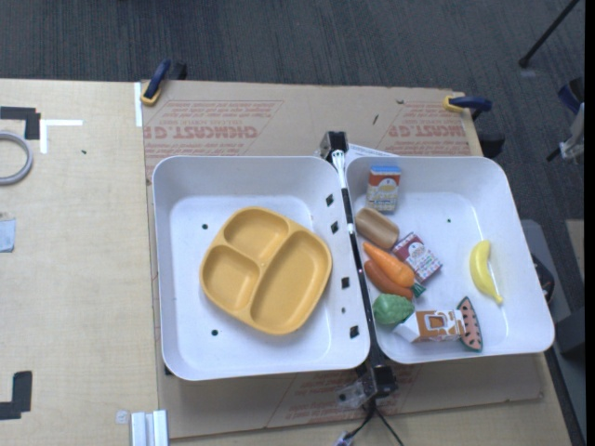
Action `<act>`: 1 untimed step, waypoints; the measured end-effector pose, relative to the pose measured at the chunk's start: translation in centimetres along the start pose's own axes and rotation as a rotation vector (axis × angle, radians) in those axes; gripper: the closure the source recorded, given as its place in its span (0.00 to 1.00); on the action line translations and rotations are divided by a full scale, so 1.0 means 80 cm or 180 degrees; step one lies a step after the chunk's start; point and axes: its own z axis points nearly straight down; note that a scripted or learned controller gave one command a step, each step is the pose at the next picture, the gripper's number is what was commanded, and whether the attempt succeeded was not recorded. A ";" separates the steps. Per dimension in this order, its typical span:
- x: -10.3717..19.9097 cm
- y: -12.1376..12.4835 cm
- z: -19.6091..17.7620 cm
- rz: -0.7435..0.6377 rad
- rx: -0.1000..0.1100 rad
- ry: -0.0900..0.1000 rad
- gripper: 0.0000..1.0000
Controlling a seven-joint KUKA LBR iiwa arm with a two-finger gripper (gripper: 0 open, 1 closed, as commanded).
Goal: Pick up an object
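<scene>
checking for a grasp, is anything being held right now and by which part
Nothing is held: the banana and carrot lie loose in the right bin.

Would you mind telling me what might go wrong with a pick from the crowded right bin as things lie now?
1. The orange toy carrot, brown bread roll and green leafy vegetable crowd together near the right white bin's inner wall, so fingers may jam or nudge neighbours.
2. The watermelon slice lies by the near wall, leaving little room.
3. The yellow banana lies apart, likely the safest target.
</scene>
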 end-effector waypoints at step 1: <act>0.000 0.002 -0.011 -0.0010 -0.0002 -0.0005 1.00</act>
